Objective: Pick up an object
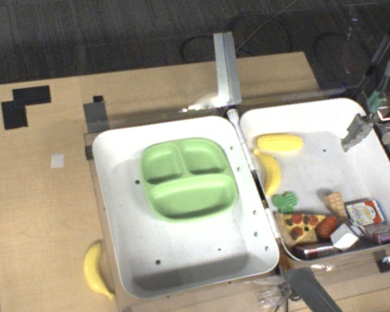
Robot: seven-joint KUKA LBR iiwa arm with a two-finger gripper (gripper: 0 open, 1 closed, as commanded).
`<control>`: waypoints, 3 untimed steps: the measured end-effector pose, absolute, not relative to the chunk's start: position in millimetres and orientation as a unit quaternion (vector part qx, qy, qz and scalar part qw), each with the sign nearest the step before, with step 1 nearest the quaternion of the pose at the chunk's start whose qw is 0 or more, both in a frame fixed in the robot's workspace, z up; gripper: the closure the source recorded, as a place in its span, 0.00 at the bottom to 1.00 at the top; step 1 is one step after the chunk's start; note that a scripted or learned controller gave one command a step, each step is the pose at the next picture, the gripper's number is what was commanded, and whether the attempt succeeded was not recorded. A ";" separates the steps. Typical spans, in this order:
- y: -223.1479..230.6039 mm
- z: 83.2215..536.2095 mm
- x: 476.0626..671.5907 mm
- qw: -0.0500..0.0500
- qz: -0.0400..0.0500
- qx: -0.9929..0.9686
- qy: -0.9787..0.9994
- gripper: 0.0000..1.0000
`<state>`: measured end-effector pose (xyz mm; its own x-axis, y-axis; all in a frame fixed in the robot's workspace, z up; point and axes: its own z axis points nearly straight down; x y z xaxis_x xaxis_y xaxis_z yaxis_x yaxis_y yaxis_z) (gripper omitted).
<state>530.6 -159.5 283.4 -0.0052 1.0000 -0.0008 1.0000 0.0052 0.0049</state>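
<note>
While the gripper (356, 133) hung over the right bin (321, 112), its jaws' state was indeterminable. Dark carpet (120, 16) bordered the wooden bench (35, 215).

- Bright, even overhead light washes out the two white bins (117, 201).
- A soft grey shadow pools along the left bin's near wall.
- The picture is slightly soft; small toys at lower right perhaps blur together.

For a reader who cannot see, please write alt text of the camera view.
The grey robot arm's gripper hovers at the right edge of the right white bin, which holds toy food including a yellow banana. The left white bin holds a green divided plastic plate.
</note>
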 end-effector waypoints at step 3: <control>-89.4 96.8 657.5 -0.002 -0.003 0.718 0.696 1.00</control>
